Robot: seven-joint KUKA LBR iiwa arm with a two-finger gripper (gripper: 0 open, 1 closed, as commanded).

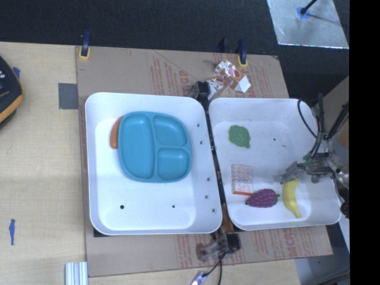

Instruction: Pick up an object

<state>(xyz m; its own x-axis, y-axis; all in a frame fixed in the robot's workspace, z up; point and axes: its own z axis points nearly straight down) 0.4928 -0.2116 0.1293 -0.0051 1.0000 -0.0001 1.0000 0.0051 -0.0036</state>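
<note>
In the right bin [267, 108], a yellow banana [291, 198] lies near the front right corner. A purple bunch of grapes [262, 198] sits just to its left. A green leafy piece [239, 136] rests toward the back, and a small white and red packet [241, 179] lies near the bin's left wall. My gripper [304, 172] hangs low at the right side of this bin, just above the top end of the banana. Its two grey fingers are spread apart, open, with nothing between them.
The left bin [148, 218] holds a blue divided plate [155, 146] with an orange object [113, 134] poking out from under its left edge. A crumpled wrapper [228, 77] lies on the cardboard behind the bins. Cables [312, 123] run along the right bin's right side.
</note>
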